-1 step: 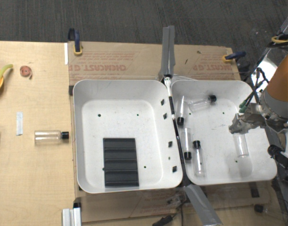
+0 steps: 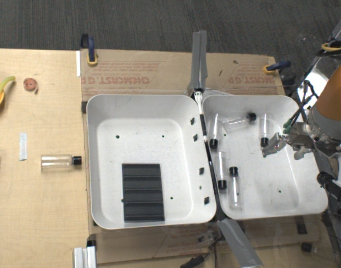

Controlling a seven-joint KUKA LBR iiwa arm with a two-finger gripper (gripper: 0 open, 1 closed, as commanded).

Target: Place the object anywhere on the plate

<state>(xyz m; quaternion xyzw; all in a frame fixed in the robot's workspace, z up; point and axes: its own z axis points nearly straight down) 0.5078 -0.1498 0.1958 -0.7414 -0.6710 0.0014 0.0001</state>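
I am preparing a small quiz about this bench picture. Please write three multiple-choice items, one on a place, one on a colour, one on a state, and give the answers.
1. Where does the dark ribbed plate lie?
A. In the left bin, toward its near edge
B. In the right bin
C. On the wooden bench

2. What colour are the caps of the clear tubes in the right bin?
A. Red
B. Black
C. Yellow

3. How does the clear bottle on the wooden bench rest?
A. Standing upright
B. Lying on its side
C. Leaning against the left bin

Answers: 1 A, the plate sits on the left bin's floor, toward the near wall. 2 B, each tube ends in a black cap. 3 B, the bottle lies flat, cap toward the bins, apart from them. The hand is over the right bin.
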